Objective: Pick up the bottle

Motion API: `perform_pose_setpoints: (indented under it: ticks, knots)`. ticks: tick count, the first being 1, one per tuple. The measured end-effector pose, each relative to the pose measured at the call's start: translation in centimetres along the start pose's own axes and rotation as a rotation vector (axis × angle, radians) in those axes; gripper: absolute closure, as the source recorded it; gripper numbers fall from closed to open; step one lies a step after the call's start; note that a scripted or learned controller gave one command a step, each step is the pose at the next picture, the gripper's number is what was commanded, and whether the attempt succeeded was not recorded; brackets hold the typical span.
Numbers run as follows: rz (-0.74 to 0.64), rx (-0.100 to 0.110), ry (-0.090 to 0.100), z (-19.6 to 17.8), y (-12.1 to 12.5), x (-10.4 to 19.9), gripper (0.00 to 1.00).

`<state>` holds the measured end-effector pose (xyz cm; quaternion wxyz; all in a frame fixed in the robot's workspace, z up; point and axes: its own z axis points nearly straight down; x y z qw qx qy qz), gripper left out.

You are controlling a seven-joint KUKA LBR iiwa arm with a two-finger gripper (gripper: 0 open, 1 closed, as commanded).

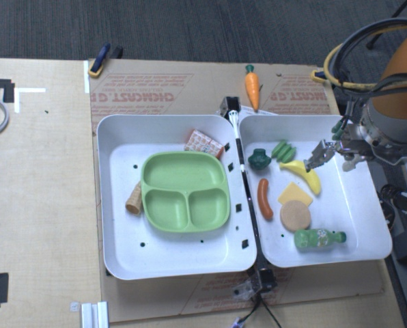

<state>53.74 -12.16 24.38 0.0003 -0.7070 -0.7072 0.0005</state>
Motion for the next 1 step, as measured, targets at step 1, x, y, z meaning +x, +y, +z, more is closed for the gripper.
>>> perform_pose_setpoints:
  ticks: [1]
  knots:
    - [0.001,0.0,-0.001,-0.93,0.04,-0.03,1.0]
